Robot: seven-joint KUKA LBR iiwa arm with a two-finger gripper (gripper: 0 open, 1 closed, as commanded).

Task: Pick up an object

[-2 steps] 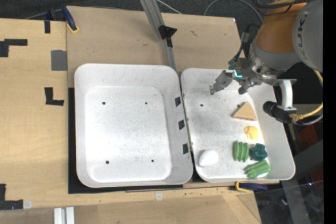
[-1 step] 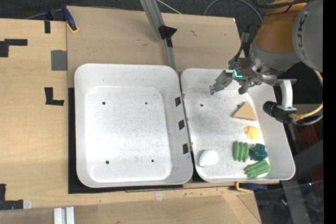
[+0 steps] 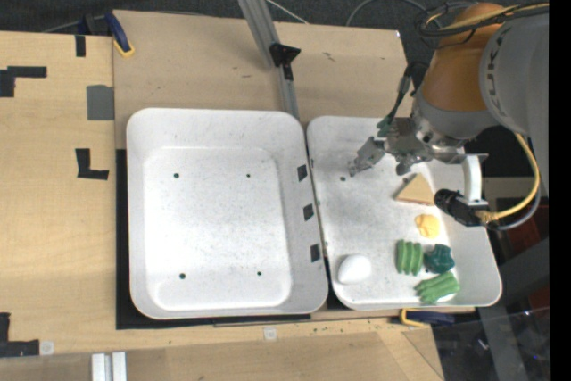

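Fingers: 2 dark fingers [image 3: 364, 158] spread apart, nothing between them, tips low over the right bin's bare floor near its upper left part.
Gripper: gripper [image 3: 382, 154] slants down to the left from the wrist, above the right bin; whether the tips touch the floor I cannot tell.
Arm: grey arm [image 3: 526, 76] with an orange band [image 3: 459, 80] enters from the right, with cables looping around it.
Wedge: tan wedge [image 3: 416, 190] lies just right of the gripper, in the right bin, apart from the fingers.
Yellow piece: small yellow piece [image 3: 428, 226] below the wedge, near the bin's right wall.
Green items: 1 green ribbed piece [image 3: 409, 257], 1 dark teal piece [image 3: 438, 260] just beside it, 1 lighter green piece [image 3: 437, 286] below them, all clustered in the lower right corner.
White ball: white ball [image 3: 354, 269] at the lower left of the right bin, well apart from the fingers.
Right bin: right bin [image 3: 332, 219] holds all 6 objects.
Left bin: left bin [image 3: 214, 210] sits side by side with the right bin, touching it.
Desk: wooden desk [image 3: 53, 192] carries both bins; black tape marks on its left part.
Pole: grey metal pole [image 3: 259, 9] slants from the top edge down to the gap between the bins.
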